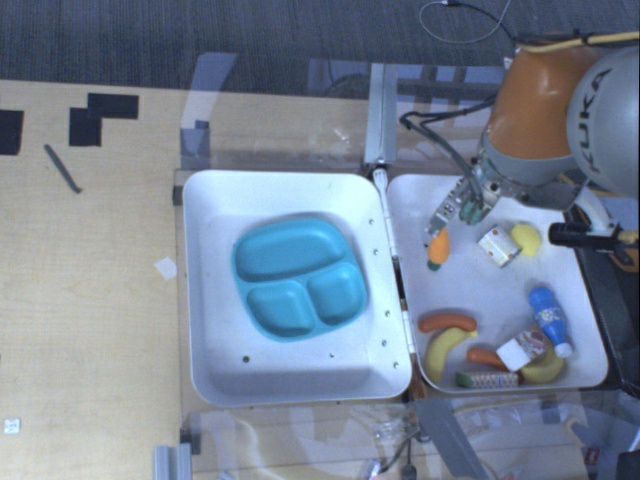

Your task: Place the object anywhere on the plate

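Two white bins side by side on the bench. Left bin [205,268] holds a blue plate [298,276] with three compartments, one long across the top and two smaller below; nothing lies in any of them.

Right bin [410,218] holds the loose items. Arm [545,98] reaches in from the right, orange band above the wrist, over the upper part of this bin. Gripper [452,211] points down and left toward the bin's upper left area. Fingers blurred and small; cannot tell whether wide, narrow or closed on anything.

Carrot [438,249], orange with a green tip, sits just below the gripper, near or touching its tip; contact unclear. It is in the right bin, well apart from the plate.

Other items in the right bin: white box [497,246] and lemon [525,237] side by side near the upper right; sausage [447,321] at lower left with a banana [444,349] just beneath it; blue bottle [549,318] at right, tilted; a small carton [521,352] and a second banana [545,368] near the bottom edge, crowded together
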{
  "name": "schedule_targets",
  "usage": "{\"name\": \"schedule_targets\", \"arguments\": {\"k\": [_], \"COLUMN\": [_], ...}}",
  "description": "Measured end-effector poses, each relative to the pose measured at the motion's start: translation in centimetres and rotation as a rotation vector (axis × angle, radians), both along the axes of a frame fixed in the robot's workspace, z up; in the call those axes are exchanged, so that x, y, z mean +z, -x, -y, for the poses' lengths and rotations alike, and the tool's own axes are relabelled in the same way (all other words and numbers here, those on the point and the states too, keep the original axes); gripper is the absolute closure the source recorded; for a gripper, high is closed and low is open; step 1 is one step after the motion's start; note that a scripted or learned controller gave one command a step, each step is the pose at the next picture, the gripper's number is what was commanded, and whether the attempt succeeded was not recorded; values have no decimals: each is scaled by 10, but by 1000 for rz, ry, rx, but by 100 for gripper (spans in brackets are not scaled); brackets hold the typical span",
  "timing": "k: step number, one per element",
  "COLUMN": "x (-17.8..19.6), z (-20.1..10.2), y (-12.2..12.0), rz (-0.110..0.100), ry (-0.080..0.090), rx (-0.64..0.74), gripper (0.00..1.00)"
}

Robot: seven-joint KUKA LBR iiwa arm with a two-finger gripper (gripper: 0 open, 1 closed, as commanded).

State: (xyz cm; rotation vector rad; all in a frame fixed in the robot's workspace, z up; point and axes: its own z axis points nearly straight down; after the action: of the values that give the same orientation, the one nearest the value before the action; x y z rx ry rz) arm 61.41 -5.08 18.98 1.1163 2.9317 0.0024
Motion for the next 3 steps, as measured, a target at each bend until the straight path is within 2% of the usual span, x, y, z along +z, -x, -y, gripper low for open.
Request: {"name": "schedule_targets", "arguments": {"k": [1, 2, 3], "x": [-5, 24, 120], "z": [-67, 12, -16], "y": [-1, 4, -27], "rz": [-1, 1, 3], "ry": [-1, 1, 0], "rx": [-25, 182, -56], "gripper": [100, 100, 100]}}
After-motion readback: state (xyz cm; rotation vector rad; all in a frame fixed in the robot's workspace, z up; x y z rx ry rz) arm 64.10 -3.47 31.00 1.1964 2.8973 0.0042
